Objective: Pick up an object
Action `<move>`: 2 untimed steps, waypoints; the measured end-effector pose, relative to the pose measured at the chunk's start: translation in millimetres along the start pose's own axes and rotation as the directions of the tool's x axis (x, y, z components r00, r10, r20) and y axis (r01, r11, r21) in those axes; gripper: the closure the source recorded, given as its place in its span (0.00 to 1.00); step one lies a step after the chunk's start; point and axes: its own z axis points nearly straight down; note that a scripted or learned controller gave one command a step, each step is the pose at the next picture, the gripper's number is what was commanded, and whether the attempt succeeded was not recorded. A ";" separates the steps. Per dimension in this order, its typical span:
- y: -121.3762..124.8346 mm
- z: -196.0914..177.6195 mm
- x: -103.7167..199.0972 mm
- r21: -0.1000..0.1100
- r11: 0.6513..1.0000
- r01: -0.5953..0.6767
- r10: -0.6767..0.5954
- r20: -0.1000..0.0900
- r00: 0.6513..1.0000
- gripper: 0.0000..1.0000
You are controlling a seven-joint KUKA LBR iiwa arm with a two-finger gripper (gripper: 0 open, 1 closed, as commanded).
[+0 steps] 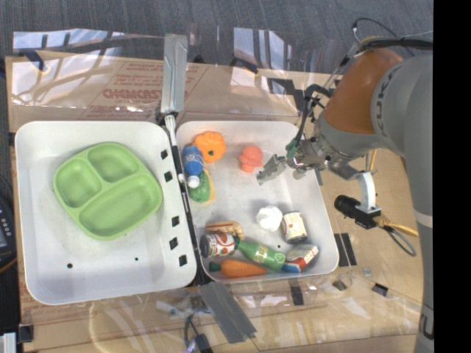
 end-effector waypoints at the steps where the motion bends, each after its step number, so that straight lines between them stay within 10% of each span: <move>1: 60.3 60.9 -8.7 -0.002 0.955 0.297 -0.297 0.002 0.955 0.00; 2: 63.0 90.3 -10.3 0.000 0.991 0.130 -0.130 -0.001 0.991 0.00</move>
